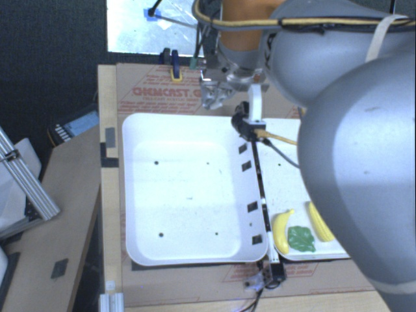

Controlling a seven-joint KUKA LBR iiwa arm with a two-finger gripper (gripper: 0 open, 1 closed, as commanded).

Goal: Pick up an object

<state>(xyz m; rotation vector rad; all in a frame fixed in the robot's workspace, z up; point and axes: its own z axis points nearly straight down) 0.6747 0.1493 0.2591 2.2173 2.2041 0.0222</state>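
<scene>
We start at the gripper (218, 97), hanging above the cardboard bench (162, 86) just past the far rim of the left bin (136, 174), under the arm's orange band (260, 12). It sits small and blurred against the printed cardboard, so we cannot tell how it is set, and we see nothing in its hold. Our read: the pick is not yet done.

Moving outward, the left bin lies bare white beneath and in front of it. Across the divider, the right bin (283, 168) carries the candidates, all at its near edge and well apart from the gripper. There we find a yellow banana (281, 231) just beside the divider, its long axis running roughly near-to-far, the far tip curling toward the right. Touching or just beside it on the right sits a green object (301, 238), lumpy, with no clear long axis we can call. Beyond that a second yellow piece (320, 223) slants away, its far end leaning leftward, its right side hidden by the arm (351, 174).

So, in our judgement, everything is left: travel over to the right bin, descend, grasp, lift.
</scene>
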